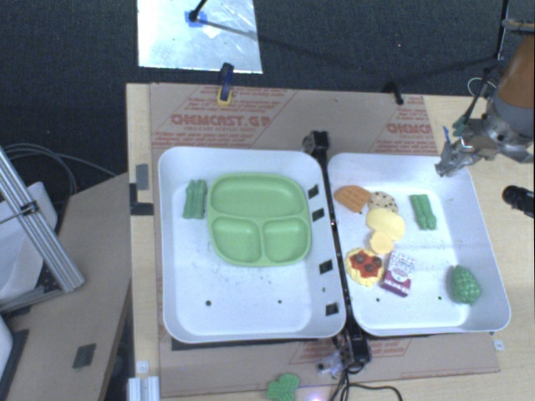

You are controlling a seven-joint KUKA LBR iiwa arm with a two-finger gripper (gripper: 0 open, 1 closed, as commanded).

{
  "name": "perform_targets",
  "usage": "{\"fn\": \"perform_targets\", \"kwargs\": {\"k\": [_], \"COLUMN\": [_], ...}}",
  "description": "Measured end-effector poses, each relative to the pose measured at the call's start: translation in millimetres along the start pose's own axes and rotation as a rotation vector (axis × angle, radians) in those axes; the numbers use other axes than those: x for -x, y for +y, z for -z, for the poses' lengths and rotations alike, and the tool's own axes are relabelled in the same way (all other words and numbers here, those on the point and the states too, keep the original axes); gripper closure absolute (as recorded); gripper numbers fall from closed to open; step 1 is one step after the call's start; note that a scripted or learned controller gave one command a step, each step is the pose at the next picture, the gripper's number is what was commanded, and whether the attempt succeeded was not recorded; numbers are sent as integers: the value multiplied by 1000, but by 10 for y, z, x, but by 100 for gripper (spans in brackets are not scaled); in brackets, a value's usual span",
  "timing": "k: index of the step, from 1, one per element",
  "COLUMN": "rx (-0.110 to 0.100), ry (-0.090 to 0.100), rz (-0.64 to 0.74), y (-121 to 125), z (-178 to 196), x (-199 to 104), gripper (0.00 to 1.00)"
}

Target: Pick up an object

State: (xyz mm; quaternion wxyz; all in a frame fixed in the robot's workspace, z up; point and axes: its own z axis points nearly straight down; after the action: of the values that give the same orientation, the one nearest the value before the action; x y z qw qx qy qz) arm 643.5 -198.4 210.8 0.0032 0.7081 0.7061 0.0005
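Brown cardboard sheet point(251, 115) under both bins, yellow-and-blue clamp point(225, 86) at its far edge, shiny foil square point(199, 23) beyond

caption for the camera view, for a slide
Gripper above the right bin's far corner; toy foods lie in that bin, a green divided plate in the left bin.

two white bins: the left bin point(180, 307) holds one green divided plate point(257, 220) and one green bean bundle point(195, 199). right of that plate, the right bin point(493, 307) holds seven toy foods, including one bean bundle point(423, 211).
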Motion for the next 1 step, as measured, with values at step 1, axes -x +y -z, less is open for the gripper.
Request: {"fn": "perform_targets", "kwargs": {"k": [1], "rx": [0], "ry": [1], "rz": [7], "y": [267], "z": [-170], "x": [82], "gripper": [100]}}
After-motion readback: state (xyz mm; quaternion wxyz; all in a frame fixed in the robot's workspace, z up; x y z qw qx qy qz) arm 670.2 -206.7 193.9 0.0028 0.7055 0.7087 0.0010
